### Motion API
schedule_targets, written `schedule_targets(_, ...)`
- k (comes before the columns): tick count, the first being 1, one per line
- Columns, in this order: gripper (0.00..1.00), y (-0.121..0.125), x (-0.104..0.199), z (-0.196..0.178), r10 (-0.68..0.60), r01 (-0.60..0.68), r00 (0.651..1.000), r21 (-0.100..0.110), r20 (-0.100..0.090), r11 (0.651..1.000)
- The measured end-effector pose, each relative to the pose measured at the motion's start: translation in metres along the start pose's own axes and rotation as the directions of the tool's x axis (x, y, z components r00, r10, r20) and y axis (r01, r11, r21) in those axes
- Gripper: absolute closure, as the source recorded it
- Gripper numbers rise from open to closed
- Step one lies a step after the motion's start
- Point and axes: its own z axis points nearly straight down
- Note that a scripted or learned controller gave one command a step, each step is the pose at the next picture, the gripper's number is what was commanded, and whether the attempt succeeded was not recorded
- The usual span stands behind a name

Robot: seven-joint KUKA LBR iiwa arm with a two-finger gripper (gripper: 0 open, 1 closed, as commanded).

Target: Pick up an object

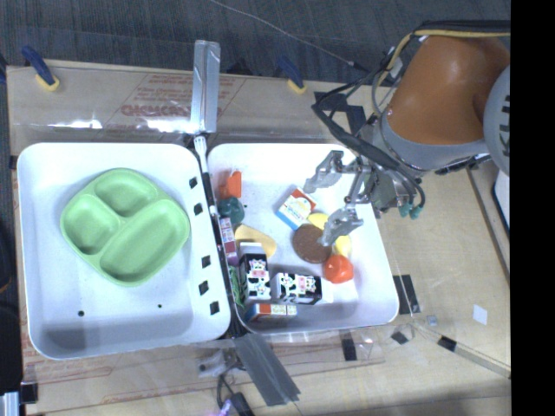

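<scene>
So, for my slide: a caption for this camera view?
Open gripper poised over cluttered right bin; green plate in left bin.

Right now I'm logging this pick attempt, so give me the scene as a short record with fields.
left bin: holds a green divided plate
right bin: holds small items, among them a brown disc, a red ball and a cow-print carton
gripper: above the right bin, jaws open, nothing between them
nearest item: brown disc, just below one fingertip
</scene>
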Motion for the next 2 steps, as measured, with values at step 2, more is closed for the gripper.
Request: schedule_targets(2, 0.00, 0.013, -0.018, 0.196, 0.139, -0.139, 0.990, 0.009, 0.007, 0.990)
